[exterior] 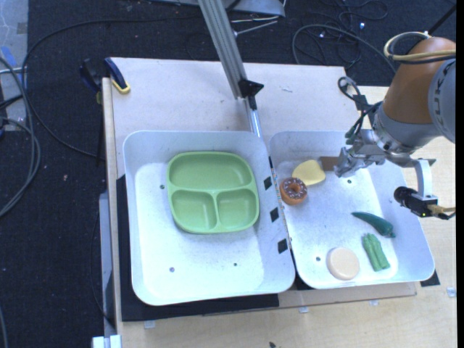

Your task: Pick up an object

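- Gripper (346,167) low over right bin (406,267), just right of yellow piece (309,172); whether the fingers are released or clenched, cannot tell.
- Donut (293,190) touching yellow piece, below-left.
- Green pepper (375,223), green beans (375,252), cream disc (343,263) well below yellow piece.
- Green tray (214,191) in left bin (145,267).

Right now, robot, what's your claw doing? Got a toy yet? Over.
Gripper low over right bin, beside yellow piece; nothing seen held. Donut touching yellow piece. Pepper, green stalks, cream disc lie apart, nearer front.
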You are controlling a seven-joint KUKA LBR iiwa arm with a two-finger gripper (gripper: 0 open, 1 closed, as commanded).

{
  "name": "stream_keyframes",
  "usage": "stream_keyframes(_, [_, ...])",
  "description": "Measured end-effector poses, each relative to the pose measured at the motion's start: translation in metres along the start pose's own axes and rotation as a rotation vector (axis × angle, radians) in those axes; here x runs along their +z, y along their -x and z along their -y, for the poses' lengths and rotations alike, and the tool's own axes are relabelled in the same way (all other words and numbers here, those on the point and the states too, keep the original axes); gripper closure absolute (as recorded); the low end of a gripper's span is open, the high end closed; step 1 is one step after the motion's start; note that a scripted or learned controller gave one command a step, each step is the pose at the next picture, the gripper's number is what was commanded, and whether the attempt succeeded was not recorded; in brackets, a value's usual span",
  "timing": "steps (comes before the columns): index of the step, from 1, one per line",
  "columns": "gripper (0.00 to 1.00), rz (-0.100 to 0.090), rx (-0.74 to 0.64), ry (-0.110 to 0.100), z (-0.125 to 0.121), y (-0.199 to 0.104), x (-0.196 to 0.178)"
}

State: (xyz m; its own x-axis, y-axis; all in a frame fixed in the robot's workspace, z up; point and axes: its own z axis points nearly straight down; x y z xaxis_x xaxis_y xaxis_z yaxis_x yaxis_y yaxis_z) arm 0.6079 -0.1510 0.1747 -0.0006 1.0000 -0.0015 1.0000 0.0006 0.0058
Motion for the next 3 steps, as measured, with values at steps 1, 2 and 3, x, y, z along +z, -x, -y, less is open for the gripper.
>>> stream_keyframes(1, [1.0, 0.0, -0.002, 0.001, -0.002, 0.0, -0.054])
stream_keyframes(2, [1.0, 0.0, -0.002, -0.004, -0.002, 0.0, -0.051])
stream_keyframes(3, [1.0, -0.003, -0.007, -0.004, -0.005, -0.055, -0.062])
